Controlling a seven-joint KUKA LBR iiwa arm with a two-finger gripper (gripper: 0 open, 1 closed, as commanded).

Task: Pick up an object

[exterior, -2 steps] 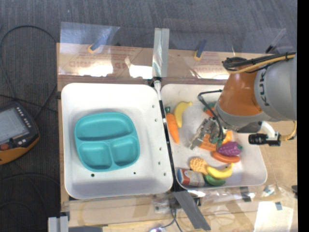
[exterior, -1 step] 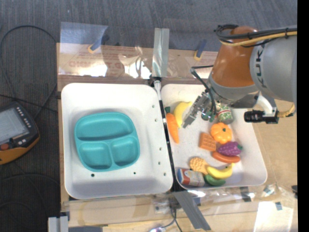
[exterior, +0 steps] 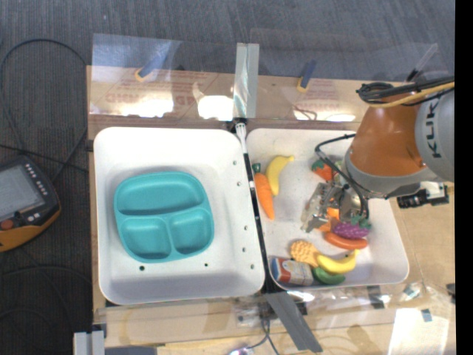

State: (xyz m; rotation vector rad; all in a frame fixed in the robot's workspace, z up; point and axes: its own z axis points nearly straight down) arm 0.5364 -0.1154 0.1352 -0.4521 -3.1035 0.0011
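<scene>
Visibly, two bananas, one carrot

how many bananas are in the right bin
2: one banana near the top left by the carrot, another banana at the bottom edge. The arm may hide more.

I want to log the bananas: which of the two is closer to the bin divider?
The upper banana, beside the carrot; the other banana lies at the bin's lower edge.

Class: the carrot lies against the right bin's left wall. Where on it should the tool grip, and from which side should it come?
Probably the carrot at its thick middle, from straight above. It lies flat and lengthwise along the right bin wall; the banana crowds its upper end.
</scene>
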